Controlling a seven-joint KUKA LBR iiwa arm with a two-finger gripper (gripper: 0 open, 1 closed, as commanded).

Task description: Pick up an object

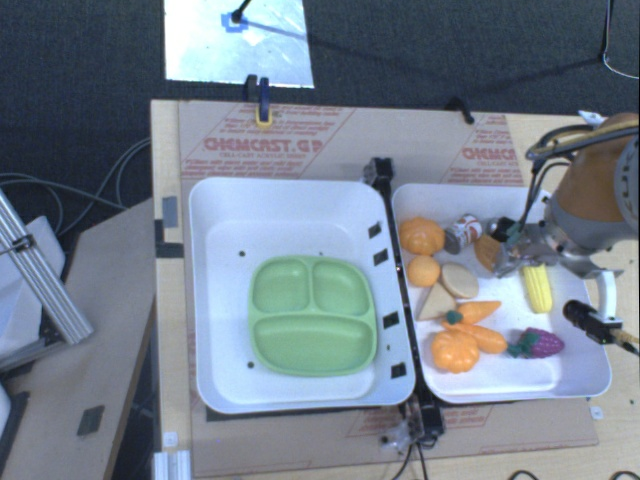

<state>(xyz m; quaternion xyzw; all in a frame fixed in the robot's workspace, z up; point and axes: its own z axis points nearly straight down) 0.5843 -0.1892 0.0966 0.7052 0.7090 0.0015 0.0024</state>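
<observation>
The right bin holds several toy foods: two oranges, a round biscuit, a carrot, a small pumpkin, purple grapes and a yellow corn cob. A small can and a brown piece lie near the bin's back. My gripper hangs low over the bin's back right part, between the brown piece and the top of the corn cob. The wrist hides its tip.
The left bin bears a green divided plate. A black divider runs between the bins. My grey and orange arm comes in over the right bin's far right corner. A black part sticks out by the right rim.
</observation>
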